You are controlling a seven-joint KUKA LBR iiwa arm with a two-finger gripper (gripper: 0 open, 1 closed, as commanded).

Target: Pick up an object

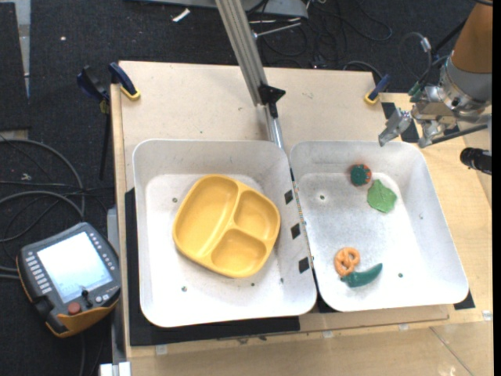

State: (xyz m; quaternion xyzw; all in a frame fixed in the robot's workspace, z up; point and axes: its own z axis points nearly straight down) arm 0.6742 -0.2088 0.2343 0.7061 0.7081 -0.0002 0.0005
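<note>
While the arm (473, 45) sits at the upper right of the camera view, we log its jaws above the right bin's (438, 233) far right corner, over the rim and clear of the contents; we cannot tell whether they are open or closed. Inside the right bin we note a small red-and-green object (359, 175) near the far wall, a green leaf-shaped piece (382, 197) just beside it, and an orange pretzel (346, 259) touching a dark green pepper (362, 275) toward the near side. On the worktop (196, 100), the left bin (149, 210) holds a yellow divided plate (226, 225).
</note>
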